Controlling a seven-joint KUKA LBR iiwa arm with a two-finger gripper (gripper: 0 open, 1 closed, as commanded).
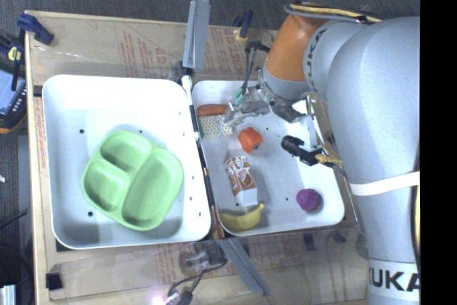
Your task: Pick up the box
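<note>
The box [240, 177] is a small carton with a brown and white print. It lies flat in the middle of the right bin [328, 214]. My gripper [241, 111] hangs over the far left part of that bin, above and beyond the box and apart from it. Nothing shows between the gripper and the box except an orange round thing [250, 139], which lies just below the gripper.
A red sausage-like thing [211, 111] and a speckled pad [214, 127] lie by the right bin's left wall. A banana [241, 217] rests at its near edge, a purple ball [308, 199] at near right. The left bin [64, 103] holds a green divided plate [133, 178].
</note>
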